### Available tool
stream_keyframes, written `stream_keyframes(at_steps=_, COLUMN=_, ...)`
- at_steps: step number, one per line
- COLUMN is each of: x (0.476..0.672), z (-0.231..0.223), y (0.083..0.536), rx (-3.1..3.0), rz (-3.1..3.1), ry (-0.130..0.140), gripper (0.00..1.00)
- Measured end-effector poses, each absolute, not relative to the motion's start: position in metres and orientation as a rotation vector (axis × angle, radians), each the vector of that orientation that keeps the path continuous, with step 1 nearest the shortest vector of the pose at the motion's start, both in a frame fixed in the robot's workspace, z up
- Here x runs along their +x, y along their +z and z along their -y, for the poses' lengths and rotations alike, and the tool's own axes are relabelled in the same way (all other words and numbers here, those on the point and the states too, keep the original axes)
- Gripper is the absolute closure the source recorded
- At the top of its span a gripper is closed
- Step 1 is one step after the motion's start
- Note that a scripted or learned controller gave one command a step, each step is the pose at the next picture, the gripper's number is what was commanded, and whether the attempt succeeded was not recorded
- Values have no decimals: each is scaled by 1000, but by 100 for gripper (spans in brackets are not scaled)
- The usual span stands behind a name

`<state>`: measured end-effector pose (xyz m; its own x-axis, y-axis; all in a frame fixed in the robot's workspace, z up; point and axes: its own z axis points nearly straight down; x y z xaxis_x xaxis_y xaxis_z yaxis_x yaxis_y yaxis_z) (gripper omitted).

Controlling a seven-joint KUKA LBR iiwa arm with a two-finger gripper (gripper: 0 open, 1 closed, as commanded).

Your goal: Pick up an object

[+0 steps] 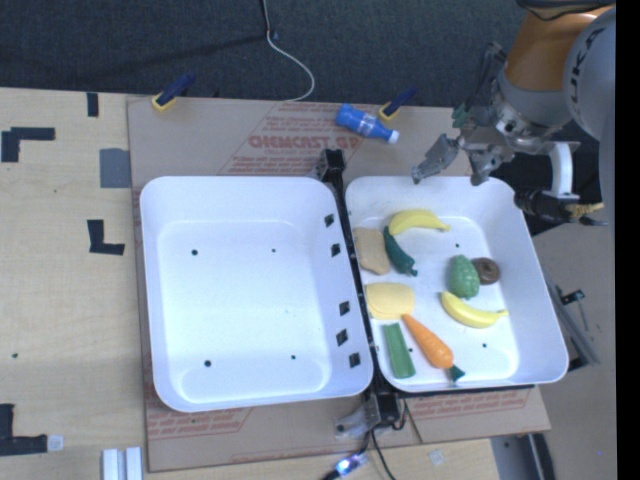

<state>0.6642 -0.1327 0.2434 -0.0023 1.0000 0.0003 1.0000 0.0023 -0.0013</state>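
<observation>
My gripper hangs above the far rim of the right bin, open, with nothing between its two fingers. Below it in that bin lie a yellow banana, a tan bread-like piece, a dark green pepper, a green lumpy vegetable, a small brown ring, a second banana, a pale yellow piece, an orange carrot and a green stick.
The left bin sits beside the right one, joined at a black hinge strip. A blue bottle lies on the cardboard behind the bins. Blue-yellow clamps sit at the cardboard's far edge.
</observation>
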Motion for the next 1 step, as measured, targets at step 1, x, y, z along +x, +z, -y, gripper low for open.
stream_keyframes(at_steps=1, x=655, z=130, y=77, rx=-2219, rz=2221, ry=5, gripper=0)
